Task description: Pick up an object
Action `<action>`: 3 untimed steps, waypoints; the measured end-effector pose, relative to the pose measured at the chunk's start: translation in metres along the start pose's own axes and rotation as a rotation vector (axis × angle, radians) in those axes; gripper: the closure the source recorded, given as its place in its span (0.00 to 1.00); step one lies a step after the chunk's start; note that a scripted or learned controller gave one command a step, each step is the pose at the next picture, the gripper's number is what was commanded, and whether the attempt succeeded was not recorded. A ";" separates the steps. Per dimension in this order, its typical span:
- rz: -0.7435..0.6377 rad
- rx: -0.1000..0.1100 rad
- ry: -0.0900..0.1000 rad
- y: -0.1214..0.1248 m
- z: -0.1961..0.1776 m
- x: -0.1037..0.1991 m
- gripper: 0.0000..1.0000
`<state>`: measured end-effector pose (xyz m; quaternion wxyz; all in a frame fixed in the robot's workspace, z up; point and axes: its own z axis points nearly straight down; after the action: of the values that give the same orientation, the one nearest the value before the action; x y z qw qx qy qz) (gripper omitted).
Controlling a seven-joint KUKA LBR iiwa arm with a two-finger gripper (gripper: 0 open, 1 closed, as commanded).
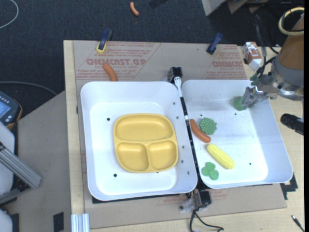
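Green object partly hidden behind the fingers.

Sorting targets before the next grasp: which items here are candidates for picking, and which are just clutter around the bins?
Pickable, in the right bin:
corn cob
sausage
broccoli
green leafy piece
green item by the gripper, at

Lying about:
yellow divided plate, left bin
sausage on the board
sausage on the floor

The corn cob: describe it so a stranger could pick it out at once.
Look in the right bin, toward its near left part. The corn cob lies there on a slant, between the orange sausage and a small green piece. It is the one yellow, bumpy, elongated thing in that bin.
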<state>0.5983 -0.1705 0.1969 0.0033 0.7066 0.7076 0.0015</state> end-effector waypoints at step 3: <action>0.001 0.013 0.006 -0.085 -0.020 0.073 1.00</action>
<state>0.5128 -0.0981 0.2165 -0.0033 0.7069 0.7073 -0.0012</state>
